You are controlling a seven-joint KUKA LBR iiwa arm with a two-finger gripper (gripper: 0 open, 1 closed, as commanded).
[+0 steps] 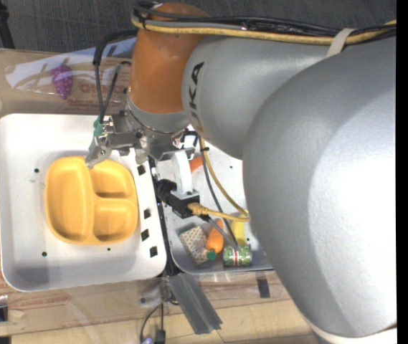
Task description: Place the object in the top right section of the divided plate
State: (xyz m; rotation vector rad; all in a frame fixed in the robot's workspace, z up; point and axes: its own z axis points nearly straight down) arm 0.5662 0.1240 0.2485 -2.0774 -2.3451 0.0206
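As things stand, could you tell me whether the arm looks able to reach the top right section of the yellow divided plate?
Probably yes. The pincer hangs by the upper right rim of the divided plate in the left bin, and that section looks bare, with nothing in the way.

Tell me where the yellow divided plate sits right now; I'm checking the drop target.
The yellow divided plate lies in the left white bin, toward its middle, with the gripper just above the plate's upper right corner.
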